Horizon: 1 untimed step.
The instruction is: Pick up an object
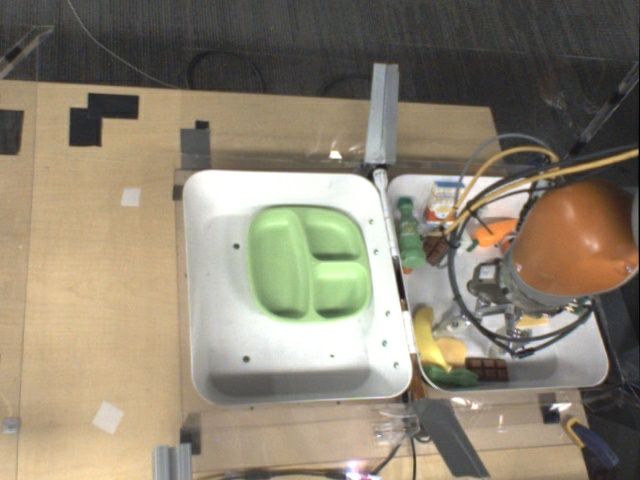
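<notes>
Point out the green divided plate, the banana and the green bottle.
green divided plate (300, 263): camera view, its large left compartment.
banana (428, 336): camera view, middle of its yellow body.
green bottle (409, 240): camera view, its body.

One fixed camera looks down from above the table, at a slant, from a middle distance. The left bin lies near the centre of the picture and the right bin reaches toward the right edge. The dark floor fills the top, beyond the table's far edge. The arm comes in from the right.
</notes>
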Motion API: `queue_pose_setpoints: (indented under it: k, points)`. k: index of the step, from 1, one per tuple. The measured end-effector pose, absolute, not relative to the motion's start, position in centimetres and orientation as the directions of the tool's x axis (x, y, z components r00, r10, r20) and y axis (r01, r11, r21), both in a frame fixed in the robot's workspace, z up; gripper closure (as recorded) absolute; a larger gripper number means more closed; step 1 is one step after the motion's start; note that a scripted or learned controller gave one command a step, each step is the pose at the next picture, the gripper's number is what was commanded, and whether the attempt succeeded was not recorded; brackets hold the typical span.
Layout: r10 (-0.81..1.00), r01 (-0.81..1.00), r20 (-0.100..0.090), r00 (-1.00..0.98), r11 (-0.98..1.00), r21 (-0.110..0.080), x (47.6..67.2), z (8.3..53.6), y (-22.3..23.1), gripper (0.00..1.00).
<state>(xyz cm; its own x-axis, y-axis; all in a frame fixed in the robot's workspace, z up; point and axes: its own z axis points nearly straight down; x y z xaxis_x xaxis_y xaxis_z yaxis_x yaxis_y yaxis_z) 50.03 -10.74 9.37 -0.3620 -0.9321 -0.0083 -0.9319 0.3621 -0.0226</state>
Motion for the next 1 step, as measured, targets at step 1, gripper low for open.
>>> queue_pose_setpoints:
  k: [1]
  points:
    - [-0.955, -0.955, -0.007, -0.296, 0.296, -0.015, 61.51, 8.96, -12.16, 0.0]
